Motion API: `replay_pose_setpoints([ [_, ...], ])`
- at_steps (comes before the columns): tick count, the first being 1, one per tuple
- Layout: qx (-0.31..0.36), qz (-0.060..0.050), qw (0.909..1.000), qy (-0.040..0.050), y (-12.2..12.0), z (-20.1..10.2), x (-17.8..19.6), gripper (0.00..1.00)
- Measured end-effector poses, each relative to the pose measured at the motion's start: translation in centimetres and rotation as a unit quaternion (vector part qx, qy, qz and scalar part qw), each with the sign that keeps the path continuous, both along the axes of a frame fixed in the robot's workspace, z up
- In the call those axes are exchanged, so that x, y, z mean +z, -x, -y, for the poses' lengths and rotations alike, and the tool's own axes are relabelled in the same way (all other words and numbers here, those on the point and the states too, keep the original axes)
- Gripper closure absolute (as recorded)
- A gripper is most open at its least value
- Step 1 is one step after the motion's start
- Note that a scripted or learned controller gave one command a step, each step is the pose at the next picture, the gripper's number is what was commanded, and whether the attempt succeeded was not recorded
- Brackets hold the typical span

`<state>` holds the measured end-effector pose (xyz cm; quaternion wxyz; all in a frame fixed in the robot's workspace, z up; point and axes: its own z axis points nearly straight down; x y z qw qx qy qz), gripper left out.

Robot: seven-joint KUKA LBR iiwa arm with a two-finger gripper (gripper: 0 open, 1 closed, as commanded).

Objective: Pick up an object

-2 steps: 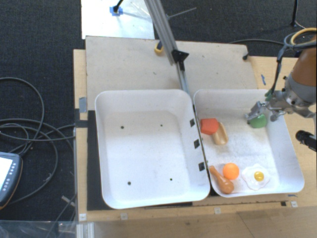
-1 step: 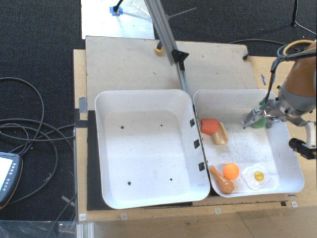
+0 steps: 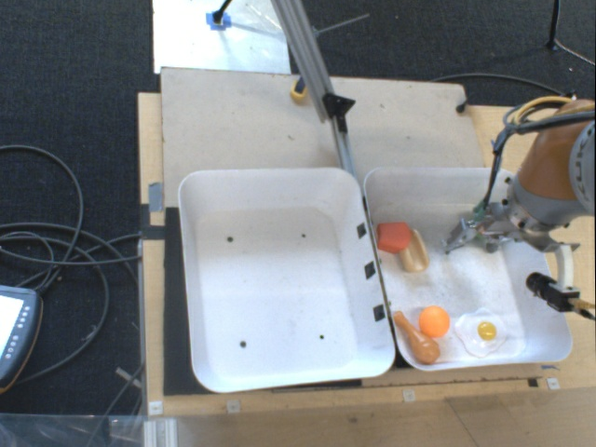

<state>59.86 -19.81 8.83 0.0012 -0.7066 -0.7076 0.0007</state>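
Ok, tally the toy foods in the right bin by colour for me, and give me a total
Red: 1, the red block
Tan: 1, the tan bread-like piece
Orange: 2, the round orange ball and the long orange carrot-like piece
White and yellow: 1, the fried egg toy
Total: 5

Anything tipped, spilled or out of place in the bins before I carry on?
Nothing stands out. The red block, bun, orange ball, carrot and fried egg all lie inside the right bin. The claw hovers beside the bun, apart from it.

Orange ball, white bins
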Motion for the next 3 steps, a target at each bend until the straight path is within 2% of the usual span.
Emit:
replay_pose_setpoints([
  [1,0.000,0.004,1.0000,0.0010,-0.2,0.1,1.4,1.00],
  [2,0.000,0.004,1.0000,0.0013,0.3,0.3,6.1,1.00],
  [3,0.002,0.006,1.0000,0.0021,-0.1,0.3,12.6,1.00],
])
